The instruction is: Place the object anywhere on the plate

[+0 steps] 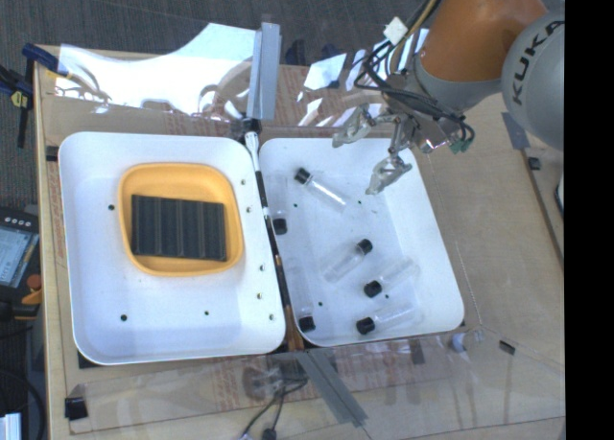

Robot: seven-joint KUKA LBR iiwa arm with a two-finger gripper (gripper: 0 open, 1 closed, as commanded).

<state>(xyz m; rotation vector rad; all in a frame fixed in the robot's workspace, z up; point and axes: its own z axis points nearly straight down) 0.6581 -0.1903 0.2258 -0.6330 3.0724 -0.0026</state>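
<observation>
The job has hardly begun. The yellow plate point(144, 184) sits in the left bin point(86, 313), and nothing has been put on it besides its own dark ridged middle. In the right bin point(436, 266) lie several clear little tubes with black caps point(319, 187), some near the far side and some near the front. The gripper point(389, 172) hangs over the far end of the right bin, fingers spread apart and holding nothing. A tube must be picked up and carried left to the plate.
</observation>
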